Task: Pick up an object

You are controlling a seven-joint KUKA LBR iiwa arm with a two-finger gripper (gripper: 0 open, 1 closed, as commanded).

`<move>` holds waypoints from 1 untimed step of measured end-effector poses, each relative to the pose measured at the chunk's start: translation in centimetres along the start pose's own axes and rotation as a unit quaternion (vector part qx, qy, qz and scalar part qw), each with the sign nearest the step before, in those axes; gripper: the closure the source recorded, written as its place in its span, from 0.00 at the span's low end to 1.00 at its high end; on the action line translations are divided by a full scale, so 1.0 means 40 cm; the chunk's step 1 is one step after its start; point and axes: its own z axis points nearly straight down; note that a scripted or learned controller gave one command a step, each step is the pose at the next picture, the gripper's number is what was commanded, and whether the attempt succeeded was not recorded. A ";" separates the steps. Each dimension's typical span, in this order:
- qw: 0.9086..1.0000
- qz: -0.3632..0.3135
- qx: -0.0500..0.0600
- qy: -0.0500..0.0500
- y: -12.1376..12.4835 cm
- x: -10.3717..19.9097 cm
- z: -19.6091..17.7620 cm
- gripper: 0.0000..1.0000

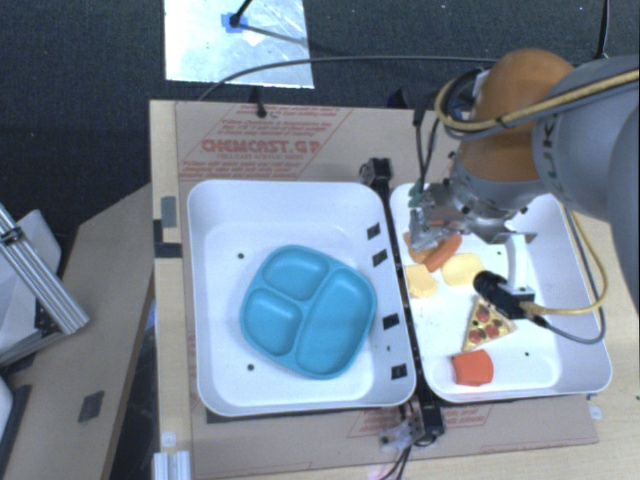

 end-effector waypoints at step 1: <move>1.000 -0.001 0.000 0.000 -0.071 0.135 -0.029 1.00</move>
